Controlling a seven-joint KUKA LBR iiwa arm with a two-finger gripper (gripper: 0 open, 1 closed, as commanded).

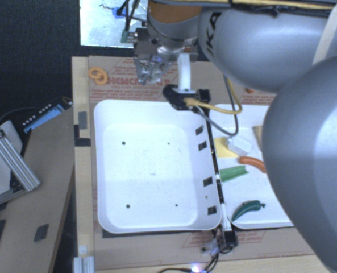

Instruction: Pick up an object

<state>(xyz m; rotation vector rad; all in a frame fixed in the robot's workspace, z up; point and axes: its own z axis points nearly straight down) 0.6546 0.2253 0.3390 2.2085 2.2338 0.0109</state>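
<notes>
1. Gripper (150, 71): hangs above the cardboard strip just beyond the far rim of the left bin, near the top centre of the view. Metallic, blurred; whether it is open or closed cannot be told, and nothing is seen held in it.
2. Arm (270, 33): grey, with an orange band (177, 7) above the wrist; reaches in from the right and covers the upper right of the view. A yellow cable (225, 0) runs along it.
3. White bracket (183, 73): just right of the gripper, upright, ending in a black fitting (178, 97) at the left bin's far right corner.
4. Left bin (108, 152): white, shallow, with a few small dark dots on its floor.
5. Right bin (253, 218): white, partly hidden by the arm. Holds the objects for picking, well apart from the gripper:
 - green block (232, 173), near the divider;
 - orange carrot-like piece (252, 162), just beyond the block;
 - yellow piece (224, 148) with a white piece (240, 147) over it;
 - dark green pepper-like piece (246, 208), near the front rim.
6. Tan ring (98, 74): on the cardboard, left of the gripper, outside both bins.
7. Cardboard base (157, 246): under both bins, with red print.
</notes>
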